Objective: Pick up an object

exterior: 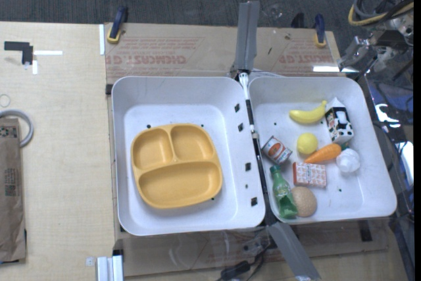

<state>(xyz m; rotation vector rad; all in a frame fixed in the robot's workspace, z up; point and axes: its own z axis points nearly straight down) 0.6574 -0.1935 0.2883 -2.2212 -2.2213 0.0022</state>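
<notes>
Left bin [125,141] holds yellow tray [176,165]; right bin [368,141], toy food [309,161].

Right bin [375,141] before me: banana [308,114], lemon [307,143], carrot [323,154], can [276,150], green bottle [283,193] lying flat, red box [309,174], carton [339,123], white ball [348,160], potato [304,202].

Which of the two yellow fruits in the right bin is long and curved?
The banana, lying near the bin's far wall. The other, the lemon, is small and round, just below it.
</notes>
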